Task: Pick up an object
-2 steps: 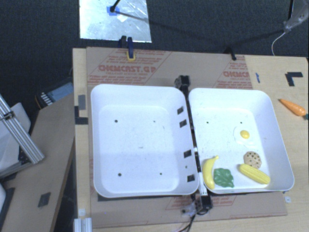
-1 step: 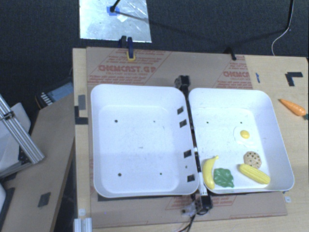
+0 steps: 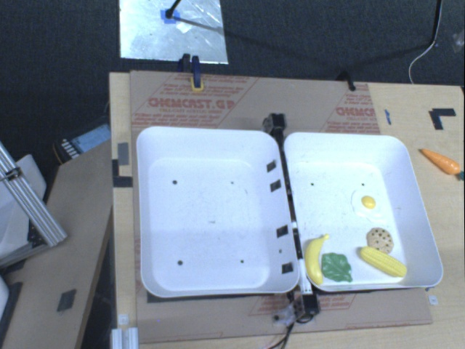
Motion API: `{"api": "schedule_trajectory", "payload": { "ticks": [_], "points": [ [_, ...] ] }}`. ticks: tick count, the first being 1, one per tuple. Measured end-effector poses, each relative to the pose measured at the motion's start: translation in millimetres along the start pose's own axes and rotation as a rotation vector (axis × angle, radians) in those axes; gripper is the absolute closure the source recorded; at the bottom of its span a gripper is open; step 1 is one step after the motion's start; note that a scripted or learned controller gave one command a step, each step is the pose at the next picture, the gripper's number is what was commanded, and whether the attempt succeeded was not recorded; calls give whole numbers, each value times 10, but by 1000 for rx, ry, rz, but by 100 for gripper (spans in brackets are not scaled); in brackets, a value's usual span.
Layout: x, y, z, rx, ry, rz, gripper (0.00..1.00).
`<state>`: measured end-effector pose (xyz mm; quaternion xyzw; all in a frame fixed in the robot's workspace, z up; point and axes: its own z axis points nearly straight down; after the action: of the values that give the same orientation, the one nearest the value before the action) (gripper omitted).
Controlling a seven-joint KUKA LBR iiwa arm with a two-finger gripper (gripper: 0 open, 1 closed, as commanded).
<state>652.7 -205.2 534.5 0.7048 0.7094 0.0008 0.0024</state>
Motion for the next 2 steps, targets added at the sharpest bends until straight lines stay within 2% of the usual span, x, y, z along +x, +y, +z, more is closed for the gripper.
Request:
{"api": "schedule_trajectory", "payload": {
  "ticks": [1, 2],
  "points": [
    [-4, -18, -129, -3, -2, -2, 100],
    [1, -14, -247, -7, -4, -6, 100]
  ]
}}
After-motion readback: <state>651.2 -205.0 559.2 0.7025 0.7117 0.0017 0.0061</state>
